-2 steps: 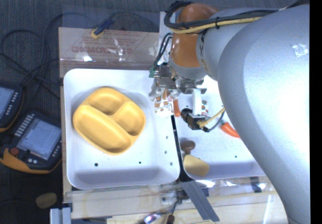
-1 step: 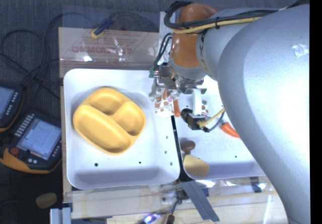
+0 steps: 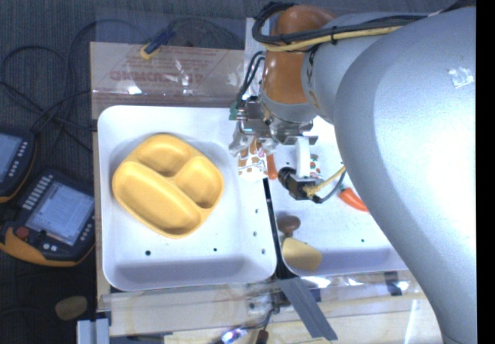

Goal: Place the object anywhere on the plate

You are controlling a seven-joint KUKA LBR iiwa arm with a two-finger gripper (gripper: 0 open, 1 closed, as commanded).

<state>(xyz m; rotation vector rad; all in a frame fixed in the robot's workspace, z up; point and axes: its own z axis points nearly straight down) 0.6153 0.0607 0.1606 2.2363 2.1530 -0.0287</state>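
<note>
plate (image 3: 168, 184) in L bin (image 3: 108, 180), arm (image 3: 402, 126) over R bin (image 3: 363, 253)

One fixed camera looks down at a slant on both bins (image 3: 108, 203); the arm (image 3: 402, 118), entering from 3 o'clock, looms near, perhaps hiding much.

The big yellow plastic plate with three hollows (image 3: 168, 183) fills much of the left white bin (image 3: 116, 273). White floor lies bare around it, widest along the near side. The raised wall between the bins (image 3: 269, 211) stands in the way. The huge grey arm (image 3: 410, 141) covers most of the right white bin (image 3: 340, 257).
</note>
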